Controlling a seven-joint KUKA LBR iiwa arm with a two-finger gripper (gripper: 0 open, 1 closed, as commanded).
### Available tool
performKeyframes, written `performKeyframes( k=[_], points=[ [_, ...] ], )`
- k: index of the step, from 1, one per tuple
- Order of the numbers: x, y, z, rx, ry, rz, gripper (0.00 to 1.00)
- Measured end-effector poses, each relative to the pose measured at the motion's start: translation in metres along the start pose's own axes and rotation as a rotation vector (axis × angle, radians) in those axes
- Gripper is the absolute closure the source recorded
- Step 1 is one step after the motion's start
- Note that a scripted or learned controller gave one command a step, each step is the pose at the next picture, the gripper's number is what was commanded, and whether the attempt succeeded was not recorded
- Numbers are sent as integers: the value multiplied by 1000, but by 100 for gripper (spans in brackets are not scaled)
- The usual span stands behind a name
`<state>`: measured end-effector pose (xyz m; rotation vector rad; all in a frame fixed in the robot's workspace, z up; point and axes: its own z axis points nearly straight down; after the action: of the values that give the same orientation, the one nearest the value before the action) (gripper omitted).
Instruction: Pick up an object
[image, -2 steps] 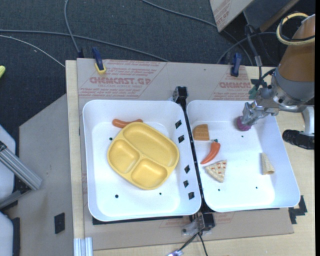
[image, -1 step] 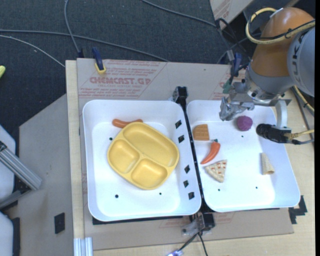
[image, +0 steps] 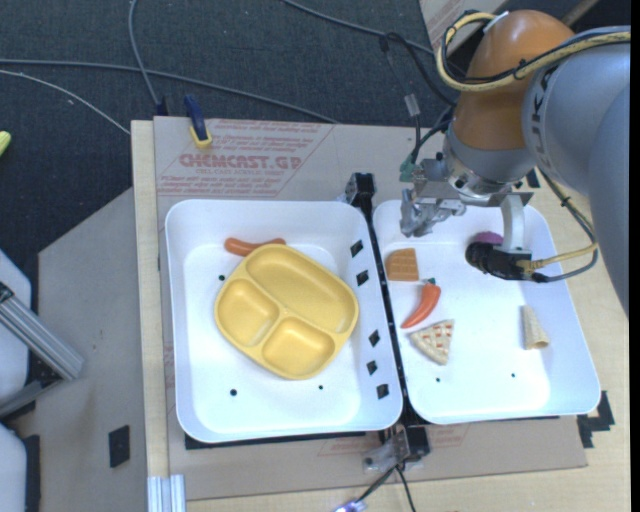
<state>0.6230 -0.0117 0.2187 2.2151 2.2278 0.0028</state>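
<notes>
My gripper (image: 421, 222) hangs over the far left part of the right bin (image: 500, 400), just beyond a brown square toast piece (image: 402, 264). Its fingers stand open with nothing between them. Nearer the front lie a red chili pepper (image: 423, 303) and a pizza slice (image: 435, 341). A tan roll (image: 533, 327) rests near the bin's right side. A purple object (image: 487, 239) lies at the back, partly hidden behind a black part of the arm.
The left bin (image: 190, 380) holds a yellow divided plate (image: 287, 309) with an orange sausage (image: 253, 244) behind it. A black divider with clips (image: 372, 300) separates the bins. The grey arm (image: 560, 90) with its orange band overhangs the back right.
</notes>
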Motion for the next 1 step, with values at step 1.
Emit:
performKeyframes(
  k=[1],
  points=[
    [50, 12, 8, 0, 1, 0, 100]
  ],
)
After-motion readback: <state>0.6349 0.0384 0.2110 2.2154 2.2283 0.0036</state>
